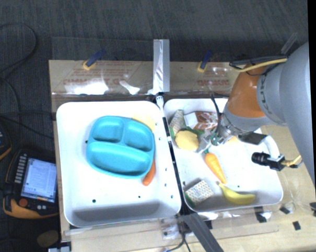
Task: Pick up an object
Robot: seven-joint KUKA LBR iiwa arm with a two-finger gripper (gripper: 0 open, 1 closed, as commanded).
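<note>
Surface: two white bins. Right bin: pincer, finger state indeterminate; carrot just near-side of it, long axis running near-right.

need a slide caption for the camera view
Grey arm's tool down in right white bin near orange carrot.

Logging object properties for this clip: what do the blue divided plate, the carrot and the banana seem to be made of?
Blue divided plate: likely moulded plastic, smooth, even colour, soft sheen. Carrot: probably plastic toy food, uniform orange, no visible texture. Banana: apparently plastic too, flat yellow with a slight gloss. Real produce cannot be ruled out.
</note>
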